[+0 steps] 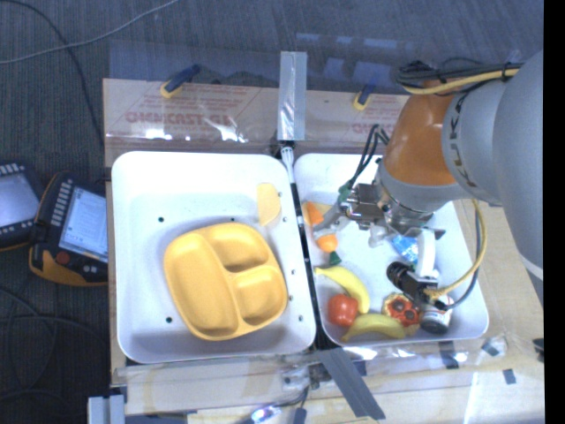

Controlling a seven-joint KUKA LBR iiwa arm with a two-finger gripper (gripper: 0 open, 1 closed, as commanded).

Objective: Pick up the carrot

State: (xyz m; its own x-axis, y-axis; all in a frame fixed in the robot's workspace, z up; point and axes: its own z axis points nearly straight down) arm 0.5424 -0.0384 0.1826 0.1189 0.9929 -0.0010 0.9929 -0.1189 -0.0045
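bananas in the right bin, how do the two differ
The upper banana lies nearer the middle of the right bin, running down to the right; the lower banana lies by the near wall, closer to level. The upper banana looks brighter yellow; the lower one looks duller. The tomato sits between them. Both are curved, yellow and lie flat.

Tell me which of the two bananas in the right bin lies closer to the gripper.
The upper banana, just above the red tomato, is closer to the gripper. The other banana lies along the bin's near wall.
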